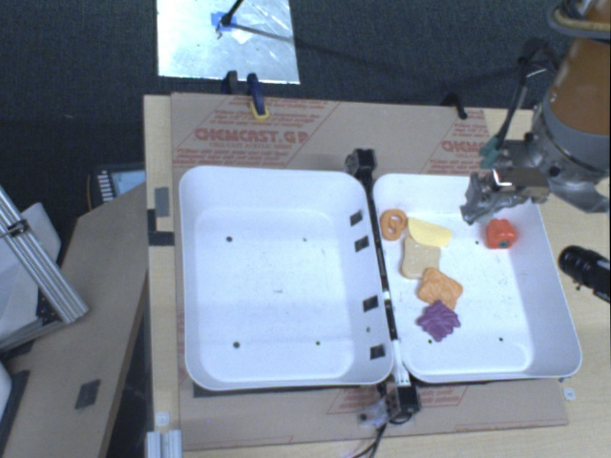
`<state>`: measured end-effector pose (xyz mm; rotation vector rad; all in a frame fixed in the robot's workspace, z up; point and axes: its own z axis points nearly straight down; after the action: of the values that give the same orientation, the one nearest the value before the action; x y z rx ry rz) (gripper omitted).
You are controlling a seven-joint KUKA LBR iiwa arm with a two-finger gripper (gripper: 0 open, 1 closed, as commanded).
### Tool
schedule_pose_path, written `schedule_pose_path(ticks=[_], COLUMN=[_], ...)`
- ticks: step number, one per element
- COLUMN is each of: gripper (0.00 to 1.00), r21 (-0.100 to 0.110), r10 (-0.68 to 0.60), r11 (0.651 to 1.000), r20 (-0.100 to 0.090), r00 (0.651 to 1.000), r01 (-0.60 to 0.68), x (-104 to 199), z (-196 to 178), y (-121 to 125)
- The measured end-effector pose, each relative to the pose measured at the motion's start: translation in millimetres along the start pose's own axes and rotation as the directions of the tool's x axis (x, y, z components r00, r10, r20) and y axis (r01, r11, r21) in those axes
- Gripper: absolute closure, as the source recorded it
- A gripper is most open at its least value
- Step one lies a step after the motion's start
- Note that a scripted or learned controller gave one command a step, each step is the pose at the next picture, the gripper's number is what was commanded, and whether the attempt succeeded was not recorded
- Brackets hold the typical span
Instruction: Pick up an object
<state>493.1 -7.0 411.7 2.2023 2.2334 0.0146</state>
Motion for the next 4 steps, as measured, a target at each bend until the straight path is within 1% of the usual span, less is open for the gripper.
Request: schedule_pose_path(ticks=[1,2,3,4], gripper=[1.0,1.0,1.0,1.0], r21=[0.001,0.006,0.017,0.026], r10=[0.003,0.002,0.004,0.013], r11=[1.0,1.0,1.0,1.0], r20=[0.0,-0.001,0.004,0.009], r00=[1.0,1.0,1.0,1.0], r01=[-0.003,-0.002,-0.004,-0.013], x=[66,145,217,211], z=[-64,-83,2,166], y=[-5,-4,13,-8])
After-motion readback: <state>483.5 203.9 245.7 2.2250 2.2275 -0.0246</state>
